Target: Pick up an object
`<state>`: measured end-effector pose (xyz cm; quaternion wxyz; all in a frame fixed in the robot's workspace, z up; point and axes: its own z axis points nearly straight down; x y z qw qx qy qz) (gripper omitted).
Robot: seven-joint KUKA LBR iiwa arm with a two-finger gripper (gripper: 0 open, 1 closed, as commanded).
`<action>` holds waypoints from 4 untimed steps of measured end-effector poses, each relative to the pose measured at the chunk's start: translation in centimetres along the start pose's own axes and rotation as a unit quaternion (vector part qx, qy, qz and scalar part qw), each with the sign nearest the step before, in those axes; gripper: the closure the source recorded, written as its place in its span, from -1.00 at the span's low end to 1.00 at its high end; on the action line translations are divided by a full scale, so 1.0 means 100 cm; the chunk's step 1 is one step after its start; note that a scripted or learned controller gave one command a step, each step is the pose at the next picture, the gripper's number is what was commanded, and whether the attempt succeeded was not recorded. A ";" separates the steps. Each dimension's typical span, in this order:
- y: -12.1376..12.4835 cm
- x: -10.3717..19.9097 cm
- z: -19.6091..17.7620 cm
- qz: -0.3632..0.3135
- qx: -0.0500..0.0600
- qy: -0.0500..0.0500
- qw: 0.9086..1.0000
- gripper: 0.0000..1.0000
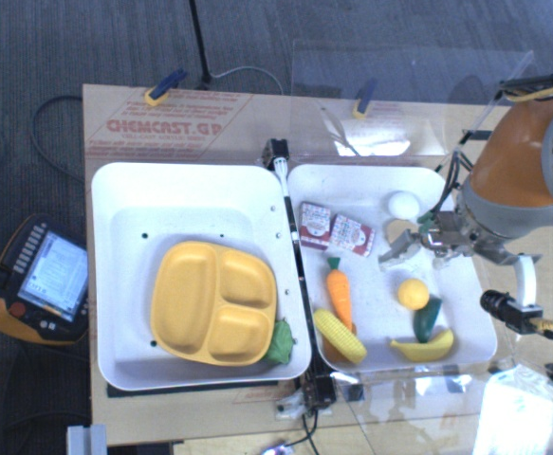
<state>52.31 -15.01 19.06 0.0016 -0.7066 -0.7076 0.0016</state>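
the tool (416, 245) hangs wide and empty over the right bin (371, 183), just above the lemon (413, 294), which could roll aside against the nearby banana (423, 347) when the jaws close.

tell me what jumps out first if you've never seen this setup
The big yellow divided tray fills much of the left bin, with a bit of green leaf poking out at its lower right corner. The right bin holds bright toy food: a carrot, corn, a banana, a lemon and a white egg. The arm's hand hangs just above the lemon.
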 end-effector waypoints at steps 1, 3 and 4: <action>0.003 0.048 0.092 -0.043 -0.002 -0.001 0.999 -1.00; -0.015 0.051 0.089 0.011 -0.014 -0.004 1.000 1.00; -0.019 0.138 -0.025 -0.006 -0.005 0.001 1.000 1.00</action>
